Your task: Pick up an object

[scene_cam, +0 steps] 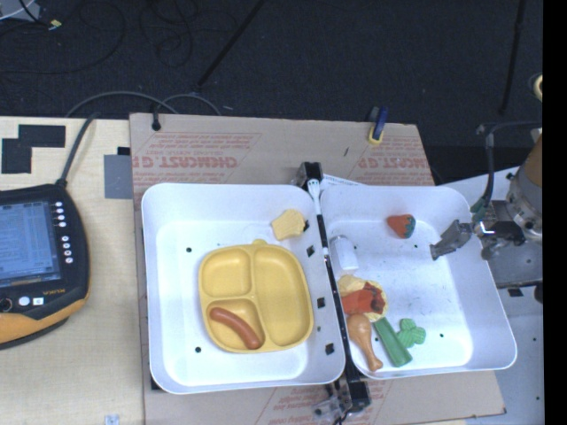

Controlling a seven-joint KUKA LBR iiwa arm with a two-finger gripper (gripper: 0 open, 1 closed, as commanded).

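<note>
So the two white bins (168, 237) sit side by side on a sheet of brown cardboard (266, 144) with red print on it, and that's lying on the light wood tabletop (71, 352). Off to the left there's a teach pendant (35, 255), black with an orange bottom edge, screen lit. A little blue and yellow clip thing (378, 124) sits at the cardboard's far edge. Dark floor up top with black cables (133, 34) snaking around.
</note>
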